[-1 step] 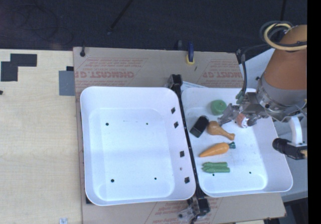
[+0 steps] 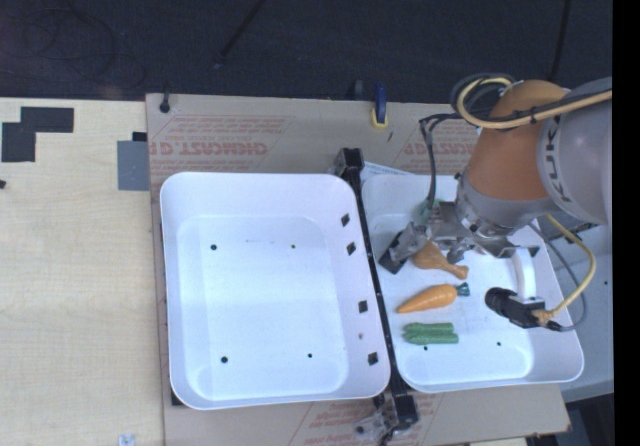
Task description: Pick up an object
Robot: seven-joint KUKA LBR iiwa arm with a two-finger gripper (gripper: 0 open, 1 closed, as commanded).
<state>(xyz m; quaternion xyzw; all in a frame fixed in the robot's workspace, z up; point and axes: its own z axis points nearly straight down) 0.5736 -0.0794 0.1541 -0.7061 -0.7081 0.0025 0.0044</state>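
Camera view: I look down at a slant on two shallow white bins set side by side on a cardboard sheet (image 2: 250, 129).
Arm (image 2: 515, 159): grey with an orange band; it extends from the right edge over the right bin (image 2: 490, 362).
Gripper (image 2: 437, 242): low over the upper middle of the right bin. I cannot tell whether it is wide or narrow.
Tan piece (image 2: 440, 260): small and orange-tan, lying right under the gripper. I cannot see that it is held.
Carrot (image 2: 430, 299): an orange toy with a green tip, just below the tan piece and apart from it.
Green pod (image 2: 431, 335): flat on the bin floor, below the carrot.
In the way: a dark grey shape (image 2: 397, 252) sits just left of the tan piece. I cannot tell if it belongs to the gripper.
Left bin (image 2: 260, 304): it sits beside the right one, with black clips (image 2: 349, 164) along the shared wall.
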